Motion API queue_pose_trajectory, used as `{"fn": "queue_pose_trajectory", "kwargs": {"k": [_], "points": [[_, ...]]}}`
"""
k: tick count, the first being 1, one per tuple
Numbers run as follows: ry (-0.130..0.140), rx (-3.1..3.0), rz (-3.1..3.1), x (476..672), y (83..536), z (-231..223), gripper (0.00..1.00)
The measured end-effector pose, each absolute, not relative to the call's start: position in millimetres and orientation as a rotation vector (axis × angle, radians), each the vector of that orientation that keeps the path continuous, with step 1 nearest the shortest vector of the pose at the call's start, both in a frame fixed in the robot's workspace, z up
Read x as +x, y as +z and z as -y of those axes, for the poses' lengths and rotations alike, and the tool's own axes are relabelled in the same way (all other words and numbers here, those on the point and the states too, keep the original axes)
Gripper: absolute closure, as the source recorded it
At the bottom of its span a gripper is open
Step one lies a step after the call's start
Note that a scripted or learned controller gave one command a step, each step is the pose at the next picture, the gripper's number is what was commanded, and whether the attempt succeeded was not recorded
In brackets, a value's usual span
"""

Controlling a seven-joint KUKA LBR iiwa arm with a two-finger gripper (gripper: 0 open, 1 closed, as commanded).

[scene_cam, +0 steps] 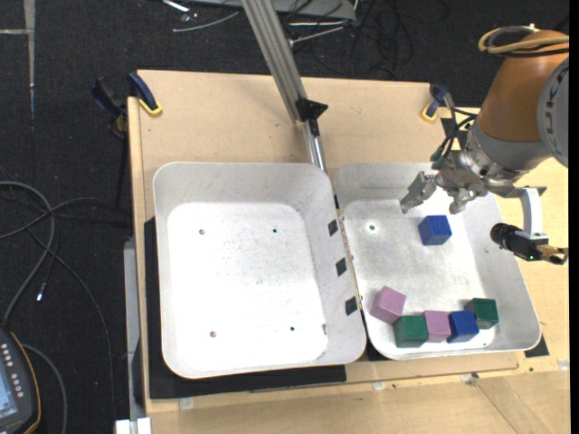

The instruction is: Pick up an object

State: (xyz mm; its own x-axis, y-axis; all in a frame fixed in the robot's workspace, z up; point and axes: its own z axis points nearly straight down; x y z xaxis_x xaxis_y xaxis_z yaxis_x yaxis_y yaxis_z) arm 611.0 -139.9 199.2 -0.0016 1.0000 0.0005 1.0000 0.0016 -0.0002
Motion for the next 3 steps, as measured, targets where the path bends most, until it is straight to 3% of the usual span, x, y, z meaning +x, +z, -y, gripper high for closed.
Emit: {"fn": "queue_pose_trajectory", "kwargs": {"k": [1,2,3], "points": [[0.001,-2.22,2.223,606.4,111,183,0.0],[0.036,-2.21,2.2,655.9,92,158,0.0],[0.005,-2.229,2.218,681.4,98,203,0.0]]}}
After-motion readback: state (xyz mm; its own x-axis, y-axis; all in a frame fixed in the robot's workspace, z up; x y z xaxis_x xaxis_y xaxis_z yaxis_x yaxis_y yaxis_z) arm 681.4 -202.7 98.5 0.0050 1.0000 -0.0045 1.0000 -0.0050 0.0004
